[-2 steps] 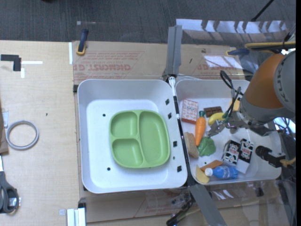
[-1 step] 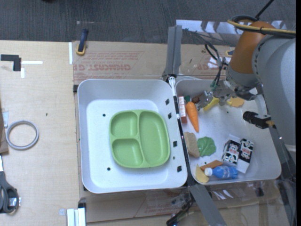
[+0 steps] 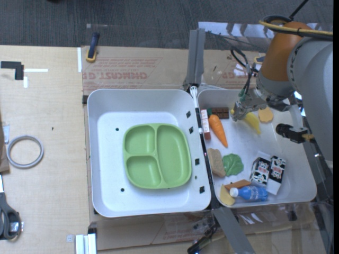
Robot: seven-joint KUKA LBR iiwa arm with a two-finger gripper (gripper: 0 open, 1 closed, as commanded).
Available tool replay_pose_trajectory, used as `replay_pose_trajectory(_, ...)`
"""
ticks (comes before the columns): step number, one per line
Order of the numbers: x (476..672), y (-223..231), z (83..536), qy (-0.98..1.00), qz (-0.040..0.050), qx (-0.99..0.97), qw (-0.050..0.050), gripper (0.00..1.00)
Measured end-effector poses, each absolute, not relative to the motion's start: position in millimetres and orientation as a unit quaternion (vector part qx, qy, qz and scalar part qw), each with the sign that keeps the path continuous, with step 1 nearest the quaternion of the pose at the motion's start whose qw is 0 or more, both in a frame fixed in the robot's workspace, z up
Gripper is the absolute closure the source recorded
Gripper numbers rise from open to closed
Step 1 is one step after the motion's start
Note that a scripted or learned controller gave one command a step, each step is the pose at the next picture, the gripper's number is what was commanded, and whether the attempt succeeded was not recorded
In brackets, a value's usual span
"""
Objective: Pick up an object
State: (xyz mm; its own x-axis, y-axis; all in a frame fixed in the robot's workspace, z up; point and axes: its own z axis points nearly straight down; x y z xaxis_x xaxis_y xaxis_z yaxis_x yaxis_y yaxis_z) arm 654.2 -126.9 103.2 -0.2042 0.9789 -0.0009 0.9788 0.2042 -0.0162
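The arm (image 3: pixel 296 62) reaches in from the right over the far part of the right bin (image 3: pixel 302 192), with its orange band above the wrist. The gripper (image 3: pixel 241 111) hangs low near the bin's far left corner; whether it is released or clenched cannot be told from this angle. Just beside it, on its right, lies a yellow banana (image 3: pixel 253 121), with a pale round slice (image 3: pixel 266 115) next to that; contact with the banana cannot be made out. A carrot (image 3: pixel 217 129) lies to the left of the gripper, along the bin's left side, near a dark chocolate bar (image 3: pixel 219 112). Nearer the front sit a piece of bread (image 3: pixel 215 162), a green leaf (image 3: pixel 232 164), a black-and-white milk carton (image 3: pixel 268 172) and a blue bottle (image 3: pixel 250 193) on its side. The left bin (image 3: pixel 100 142) holds a green divided plate (image 3: pixel 157 155). On the desk (image 3: pixel 42 194), a roll of tape (image 3: pixel 24 151) lies well apart on the left.
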Motion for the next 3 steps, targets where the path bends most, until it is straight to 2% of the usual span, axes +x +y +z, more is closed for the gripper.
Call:
replay_pose_trajectory(1,659.4,-57,193,-0.750,0.0004,-0.662,-0.001,1.00)
replay_pose_trajectory(2,658.3,-104,109,-0.779,0.0014,-0.627,0.000,1.00)
replay_pose_trajectory(3,635.8,-47,192,-0.752,0.0004,-0.659,-0.001,1.00)
